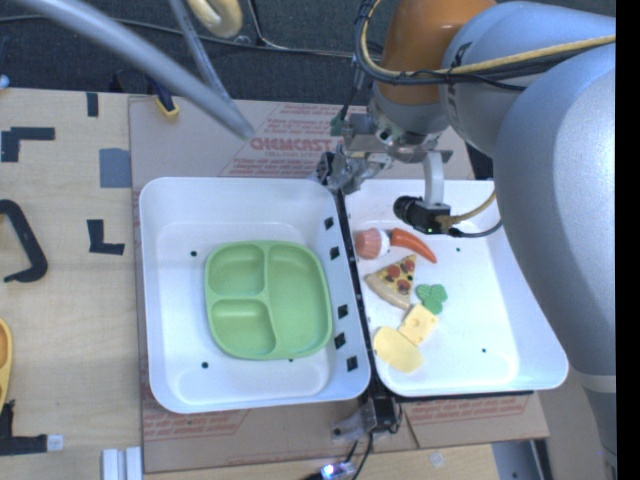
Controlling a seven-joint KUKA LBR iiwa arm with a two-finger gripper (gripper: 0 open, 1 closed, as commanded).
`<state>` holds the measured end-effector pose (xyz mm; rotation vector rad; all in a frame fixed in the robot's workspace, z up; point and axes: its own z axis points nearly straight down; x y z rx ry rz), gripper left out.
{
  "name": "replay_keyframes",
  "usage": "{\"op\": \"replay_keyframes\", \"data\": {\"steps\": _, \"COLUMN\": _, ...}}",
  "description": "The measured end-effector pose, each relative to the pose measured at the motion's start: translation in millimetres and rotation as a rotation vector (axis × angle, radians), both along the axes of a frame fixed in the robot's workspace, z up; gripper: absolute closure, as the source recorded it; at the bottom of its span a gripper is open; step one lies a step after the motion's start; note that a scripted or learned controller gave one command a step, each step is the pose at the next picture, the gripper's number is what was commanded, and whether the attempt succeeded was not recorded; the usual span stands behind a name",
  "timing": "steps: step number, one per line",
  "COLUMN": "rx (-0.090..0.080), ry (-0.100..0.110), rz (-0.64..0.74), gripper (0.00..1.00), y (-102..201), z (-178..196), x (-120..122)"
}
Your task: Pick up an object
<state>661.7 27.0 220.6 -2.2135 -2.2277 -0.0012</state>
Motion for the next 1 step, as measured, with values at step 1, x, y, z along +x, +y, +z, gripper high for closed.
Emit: {"op": "replay_keyframes", "data": {"steps": 1, "rx": 0.0, "ry": 0.001, "rz": 0.0, "gripper": 1.0, "y": 58.0, "z": 5.0, "x": -9.7}}
